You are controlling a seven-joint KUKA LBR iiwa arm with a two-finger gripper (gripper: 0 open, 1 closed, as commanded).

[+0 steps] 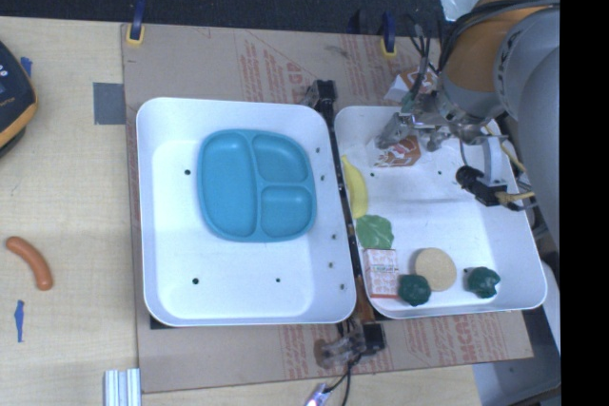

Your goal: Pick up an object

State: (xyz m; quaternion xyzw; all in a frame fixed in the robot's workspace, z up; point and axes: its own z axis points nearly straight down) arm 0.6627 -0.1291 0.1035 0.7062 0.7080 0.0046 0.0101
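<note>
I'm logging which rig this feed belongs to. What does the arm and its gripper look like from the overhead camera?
The arm is a thick, rounded grey body with an orange band above the wrist. Black cables loop around the wrist and trail down past a black fitting on its side. The gripper is a small grey metal assembly, too tangled with cabling here to make out finer detail.

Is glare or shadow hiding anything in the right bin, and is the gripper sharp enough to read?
Camera view: even, soft lighting; the right bin shows mild glare on white, its items readable; the gripper is cluttered and slightly blurred over a small packet, its details too small to tell; the arm casts only faint shadow.
</note>
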